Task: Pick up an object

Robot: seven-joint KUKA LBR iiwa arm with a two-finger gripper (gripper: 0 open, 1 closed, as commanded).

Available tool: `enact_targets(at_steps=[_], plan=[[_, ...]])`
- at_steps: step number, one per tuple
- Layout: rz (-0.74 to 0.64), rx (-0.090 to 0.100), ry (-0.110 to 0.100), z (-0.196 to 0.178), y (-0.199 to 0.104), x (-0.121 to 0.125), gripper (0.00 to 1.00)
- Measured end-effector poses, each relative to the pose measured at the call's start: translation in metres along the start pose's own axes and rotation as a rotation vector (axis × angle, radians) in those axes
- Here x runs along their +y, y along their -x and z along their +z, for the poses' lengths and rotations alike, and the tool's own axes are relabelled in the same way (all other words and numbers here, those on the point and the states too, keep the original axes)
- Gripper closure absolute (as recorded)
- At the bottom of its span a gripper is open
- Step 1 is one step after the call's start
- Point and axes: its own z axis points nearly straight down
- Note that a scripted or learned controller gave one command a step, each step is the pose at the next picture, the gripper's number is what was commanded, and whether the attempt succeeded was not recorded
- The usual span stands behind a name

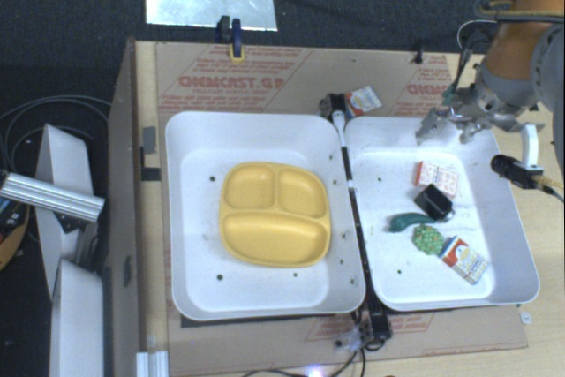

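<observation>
Several small objects lie in the right bin [494, 216]: a red-and-white box [437, 177], a black block [433, 201], a dark green curved piece [407, 222], a bumpy green ball [427, 237] and an orange, white and blue carton [464, 259]. My gripper [446, 130] hangs over the far rim of that bin, above and behind the red-and-white box. Its two fingers stand apart with nothing between them, so it is open.
A yellow divided plate [274, 214] lies in the left bin [190, 190]. A small carton [362, 100] rests on the cardboard behind the bins, near the ridge where they meet. Cables and metal parts crowd the left side of the bench.
</observation>
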Motion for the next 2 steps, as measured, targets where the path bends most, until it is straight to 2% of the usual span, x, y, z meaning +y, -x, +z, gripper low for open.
enact_targets(at_steps=[1, 2], plan=[[0.001, -0.001, 0.002, 0.057, -0.014, -0.035, 0.0], [-0.001, 0.0, 0.002, 0.047, -0.015, -0.035, 1.0]])
